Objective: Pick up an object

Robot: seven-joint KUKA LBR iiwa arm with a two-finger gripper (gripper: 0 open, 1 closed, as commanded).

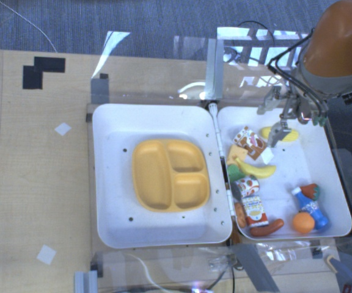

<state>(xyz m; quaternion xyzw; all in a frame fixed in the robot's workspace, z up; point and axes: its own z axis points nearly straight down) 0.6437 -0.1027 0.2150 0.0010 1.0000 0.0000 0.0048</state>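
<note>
Nothing's picked up yet: gripper (278, 133) hovers just above the banana (256, 169) in the right bin (335, 182), can't tell its grip state.

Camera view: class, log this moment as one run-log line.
gripper: over right bin, above banana | held: nothing seen | yellow tray: left bin

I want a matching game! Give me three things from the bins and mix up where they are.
Things:
1. yellow plate
2. orange
3. banana

Places:
A. near the front right corner of the right bin
B. in the left bin
C. middle of the right bin, below the claw

Pairs: 1-B, 2-A, 3-C
</note>
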